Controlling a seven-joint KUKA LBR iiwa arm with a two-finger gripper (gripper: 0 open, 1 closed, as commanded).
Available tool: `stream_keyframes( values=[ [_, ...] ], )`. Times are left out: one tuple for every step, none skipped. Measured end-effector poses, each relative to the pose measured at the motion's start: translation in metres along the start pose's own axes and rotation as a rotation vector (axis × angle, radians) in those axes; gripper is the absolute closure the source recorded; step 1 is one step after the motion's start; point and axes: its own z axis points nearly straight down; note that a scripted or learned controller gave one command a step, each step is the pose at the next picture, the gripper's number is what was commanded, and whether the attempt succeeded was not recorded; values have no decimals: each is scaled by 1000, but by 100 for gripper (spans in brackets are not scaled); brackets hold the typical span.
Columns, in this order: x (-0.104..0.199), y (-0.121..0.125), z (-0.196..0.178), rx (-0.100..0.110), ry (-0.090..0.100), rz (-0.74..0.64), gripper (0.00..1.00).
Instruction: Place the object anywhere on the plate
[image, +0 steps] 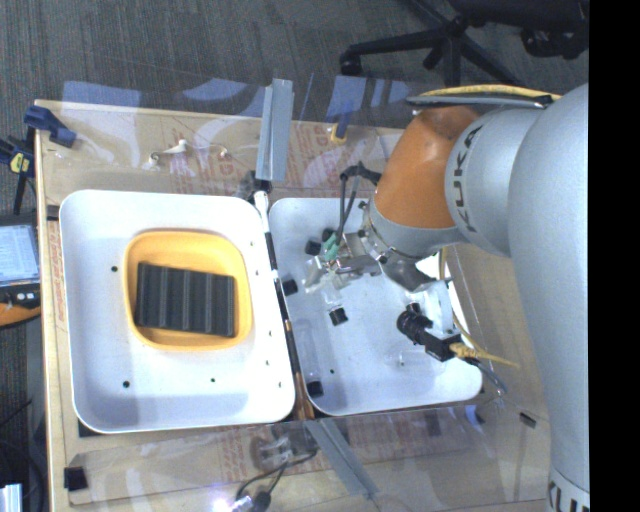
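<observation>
A yellow plate (140, 252) with rounded corners lies in the left bin (90, 380). A dark ridged rectangular object (185, 298) lies flat across the plate's middle, inside its rim. My gripper (333, 268) hangs low over the upper left part of the right bin (380, 395), well to the right of the plate and apart from the dark object. The grey and orange arm covers much of that bin's right side. Nothing shows in the gripper's grasp.
Several small black bits lie on the right bin's floor, one (337, 316) just below the gripper. A black fitting with a cable (422, 334) sits under the wrist. A metal rail (273, 125) stands behind the bins.
</observation>
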Motion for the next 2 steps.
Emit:
stream_keyframes(
  values=[
    [47,36,-1,-4,-1,-68,100],
    [47,36,-2,-4,-1,-68,0]
  ],
)
